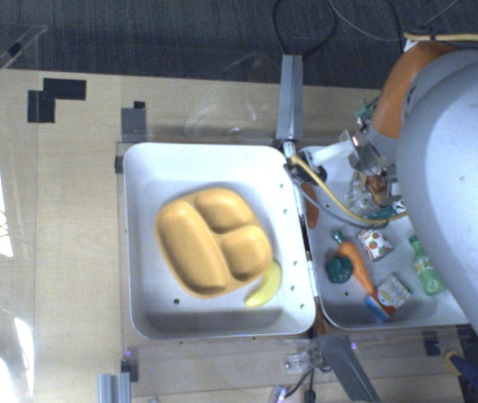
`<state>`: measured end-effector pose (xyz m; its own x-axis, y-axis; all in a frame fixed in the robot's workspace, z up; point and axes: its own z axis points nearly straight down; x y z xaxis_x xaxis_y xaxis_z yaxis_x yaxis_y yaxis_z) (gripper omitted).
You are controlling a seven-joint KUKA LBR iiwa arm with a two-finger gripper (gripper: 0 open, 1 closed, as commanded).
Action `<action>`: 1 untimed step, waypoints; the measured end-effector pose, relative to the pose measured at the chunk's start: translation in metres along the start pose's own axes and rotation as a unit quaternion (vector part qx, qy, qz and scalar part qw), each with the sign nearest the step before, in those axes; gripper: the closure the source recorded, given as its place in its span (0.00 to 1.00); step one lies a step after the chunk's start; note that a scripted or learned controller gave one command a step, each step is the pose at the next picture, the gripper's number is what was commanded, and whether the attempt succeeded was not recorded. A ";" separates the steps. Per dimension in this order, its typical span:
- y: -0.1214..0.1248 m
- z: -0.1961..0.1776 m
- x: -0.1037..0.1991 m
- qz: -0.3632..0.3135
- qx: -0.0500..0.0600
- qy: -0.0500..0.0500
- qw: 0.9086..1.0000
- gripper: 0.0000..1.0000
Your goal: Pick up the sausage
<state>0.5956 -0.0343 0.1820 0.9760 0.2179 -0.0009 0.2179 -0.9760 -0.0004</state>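
The sausage [309,208], a reddish-brown piece, lies in the right bin [344,306], pressed along its left wall, i.e. right at the divide btw the two bins, roughly mid-way from far to near. The gripper [371,187] hangs over the far part of the same bin, to the right of the sausage and apart from it; the wrist is too cluttered from here to say if it's open or closed, so can't tell, and nothing shows as held. To do this well I'd say the gripper needs to shift left and come down w/ its jaws across the sausage's short width, but the wall leaves almost no room on the left side, so nudging it away from the wall first, or grabbing it at an end, looks safer. A yellow cable [327,193] loops across just right of the sausage's far end; it could snag. Near side: a dark green round item [338,269] and a carrot [358,267] sit close together, near the sausage's near end but not touching it as far as I can see. Further right are a small carton [375,243] and a green bottle [424,269], well out of the way. Open floor is mostly the strip btw sausage and carton, which looks like the best approach lane. The arm [465,183] covers the bin's right side. The left bin [150,300] holds a yellow divided plate [213,242] and a banana [265,285]; it has bare room along its far and left edges.
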 end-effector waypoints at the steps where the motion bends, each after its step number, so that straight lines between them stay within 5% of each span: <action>1: 0.096 -0.003 -0.013 -0.113 0.000 0.000 0.994 1.00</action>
<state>0.6039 -0.1307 0.1846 0.9025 0.4307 -0.0014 0.4307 -0.9025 -0.0001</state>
